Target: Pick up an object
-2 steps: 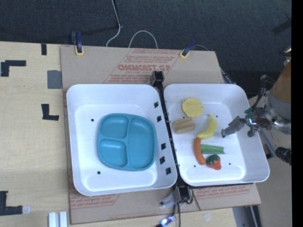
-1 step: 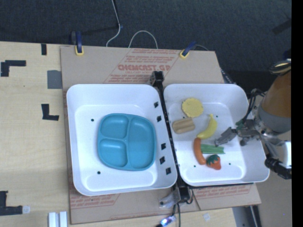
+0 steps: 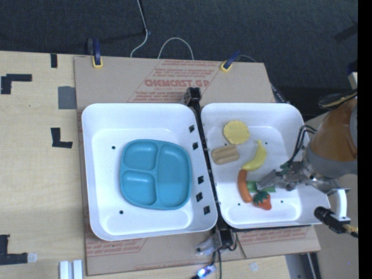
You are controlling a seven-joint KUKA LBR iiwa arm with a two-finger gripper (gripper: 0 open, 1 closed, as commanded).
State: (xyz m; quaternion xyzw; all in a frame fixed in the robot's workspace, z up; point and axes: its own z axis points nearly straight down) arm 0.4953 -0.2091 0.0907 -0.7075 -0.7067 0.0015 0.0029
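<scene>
The jaws (image 3: pixel 268 183) hang low in the right bin (image 3: pixel 290 214), seemingly narrow though blurred, touching nothing clearly; carrot (image 3: pixel 243 186) just beside them, banana (image 3: pixel 256 156) above.

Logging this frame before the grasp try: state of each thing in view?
blue divided plate: flat in left bin, nothing on it
yellow round piece: flat, right bin
tan block: lying, right bin
banana: lying, right bin
carrot: lying by the pincer
pincer: low over right bin
</scene>
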